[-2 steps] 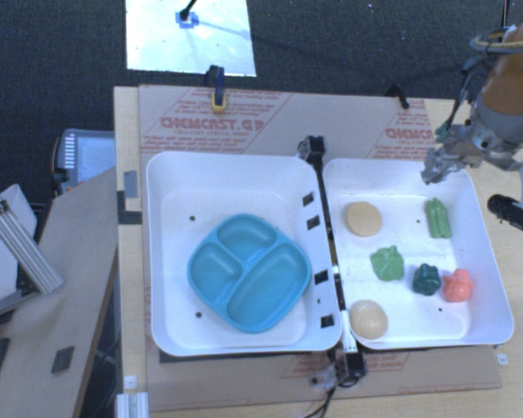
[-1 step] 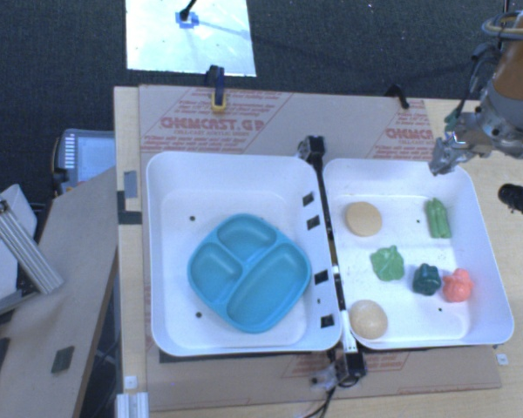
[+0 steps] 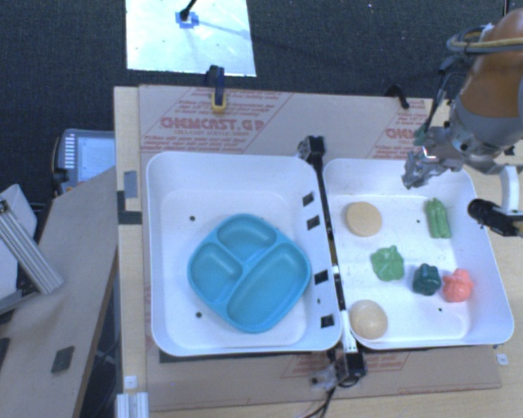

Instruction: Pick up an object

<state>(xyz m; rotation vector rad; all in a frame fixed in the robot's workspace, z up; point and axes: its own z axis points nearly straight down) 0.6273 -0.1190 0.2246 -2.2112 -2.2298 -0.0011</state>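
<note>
The right bin (image 3: 484, 259) holds several small objects: a tan round piece (image 3: 363, 219), a long green piece (image 3: 437, 218), a green lumpy piece (image 3: 387, 263), a dark teal piece (image 3: 426, 279), a salmon-pink piece (image 3: 458, 286) and a pale egg-shaped piece (image 3: 368, 319). My gripper (image 3: 416, 176) hangs over the bin's far edge, above and to the right of the tan piece and left of the long green piece. Nothing shows between its fingers.
The left bin (image 3: 170, 181) holds a blue divided plate (image 3: 248, 272). A black divider strip (image 3: 324, 242) runs between the bins. A yellow clamp (image 3: 218, 90) sits at the bench's back edge, and a black fixture (image 3: 497, 216) juts in beside the right bin.
</note>
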